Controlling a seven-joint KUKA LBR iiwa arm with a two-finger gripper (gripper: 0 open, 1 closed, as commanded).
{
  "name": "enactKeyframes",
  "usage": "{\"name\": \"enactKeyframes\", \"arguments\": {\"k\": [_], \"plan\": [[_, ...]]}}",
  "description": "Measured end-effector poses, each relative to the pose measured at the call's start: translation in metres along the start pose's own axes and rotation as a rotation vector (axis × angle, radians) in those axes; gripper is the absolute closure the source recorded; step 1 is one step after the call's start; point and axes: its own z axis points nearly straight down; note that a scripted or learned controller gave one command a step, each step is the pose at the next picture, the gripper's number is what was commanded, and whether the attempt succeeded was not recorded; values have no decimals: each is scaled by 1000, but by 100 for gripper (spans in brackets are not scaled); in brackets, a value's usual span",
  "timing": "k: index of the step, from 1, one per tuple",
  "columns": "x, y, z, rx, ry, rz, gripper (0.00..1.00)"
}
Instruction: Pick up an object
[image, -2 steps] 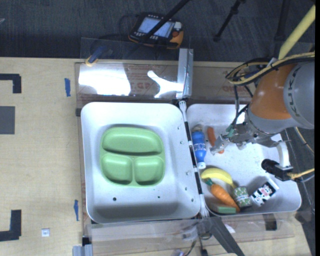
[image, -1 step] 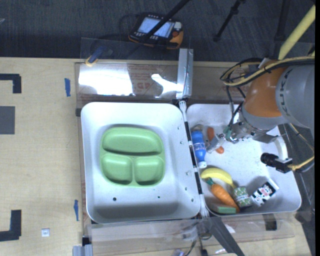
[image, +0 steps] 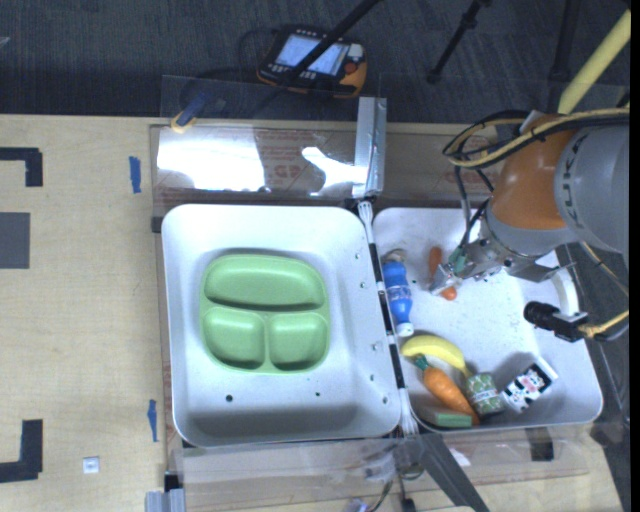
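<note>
The gripper (image: 452, 280) hangs low over the right bin (image: 560, 410) — just beside a small red piece (image: 449, 293). Its grip cannot be made out.

arm: enters from right, orange band above wrist | hand (image: 455, 272) — low, angled down-left — fingers unclear

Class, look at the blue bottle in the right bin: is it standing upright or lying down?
Lying down: the blue bottle rests lengthwise along the right bin's left wall.

Green 3-compartment tray (image: 266, 309) sits in left bin (image: 190, 390). Handheld pendant w/ lit screen (image: 312, 60) on floor beyond bench. Blue tape (image: 135, 173) on bench, left.
</note>
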Motion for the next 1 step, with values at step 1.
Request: {"name": "enactKeyframes", "arguments": {"k": [1], "plan": [[70,-1,-88,8,4,-51,100]]}}
